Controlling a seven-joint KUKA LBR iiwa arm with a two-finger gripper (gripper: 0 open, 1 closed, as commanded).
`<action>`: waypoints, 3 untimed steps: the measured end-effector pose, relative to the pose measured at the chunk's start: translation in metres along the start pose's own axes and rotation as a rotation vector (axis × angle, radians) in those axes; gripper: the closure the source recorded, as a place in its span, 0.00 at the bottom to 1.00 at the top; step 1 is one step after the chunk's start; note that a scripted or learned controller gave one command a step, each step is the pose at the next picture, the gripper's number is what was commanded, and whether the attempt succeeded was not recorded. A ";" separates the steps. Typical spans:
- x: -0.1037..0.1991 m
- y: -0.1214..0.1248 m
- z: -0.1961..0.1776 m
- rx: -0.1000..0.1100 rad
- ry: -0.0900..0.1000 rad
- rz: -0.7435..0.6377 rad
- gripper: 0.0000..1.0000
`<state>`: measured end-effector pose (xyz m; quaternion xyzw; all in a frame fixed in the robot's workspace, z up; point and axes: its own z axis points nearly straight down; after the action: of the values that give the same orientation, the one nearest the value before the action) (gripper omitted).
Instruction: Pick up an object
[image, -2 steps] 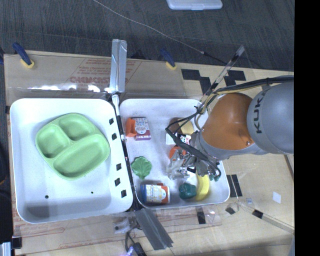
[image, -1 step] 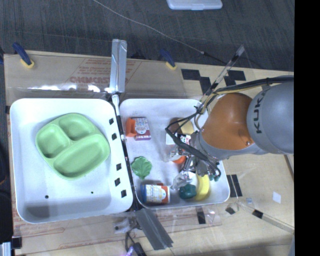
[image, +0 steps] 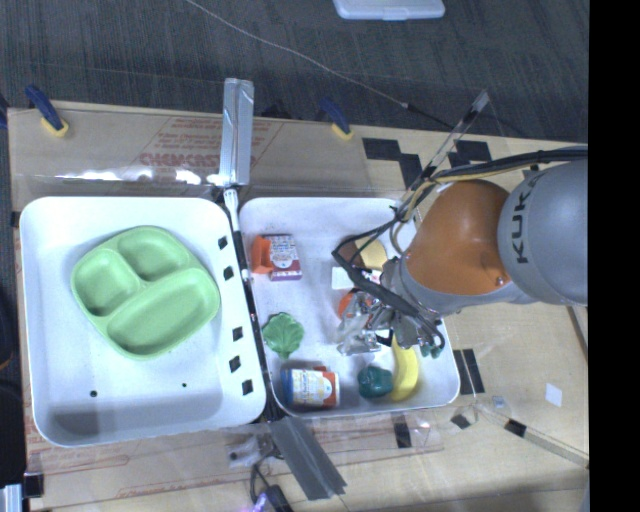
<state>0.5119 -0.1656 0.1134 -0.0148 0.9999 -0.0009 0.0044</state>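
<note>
Arm: grey KUKA arm (image: 545, 235) with orange band, reached in from the right over the right bin (image: 300, 215).
Jaws: gripper (image: 362, 325) is lowered into the right bin's middle, among cabling; whether the jaws are apart or together cannot be told, and nothing is seen held between them.
Right bin contents: small red-and-white box (image: 277, 256) near the upper left; green leafy item (image: 283, 333) at the left wall; labelled jar (image: 310, 387) lying on its side at the lower edge; dark green piece (image: 376, 381) and yellow banana (image: 405, 372) at the lower right.
Left bin: light green divided plate (image: 146, 290) is held in the left bin (image: 60, 400).
Key relation: banana and dark green piece are judged the nearest candidates, lying just below and to the right of the jaws; the banana's long axis runs roughly up-down in the view.
Surface: wooden surface (image: 520, 470) carries both bins.
</note>
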 end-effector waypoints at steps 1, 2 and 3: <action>-0.010 -0.043 -0.041 0.000 0.007 0.113 1.00; -0.004 -0.043 -0.004 0.004 -0.012 -0.240 1.00; -0.019 -0.045 0.002 0.009 -0.007 -0.585 1.00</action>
<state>0.5319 -0.2099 0.1115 -0.3024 0.9531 -0.0065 0.0073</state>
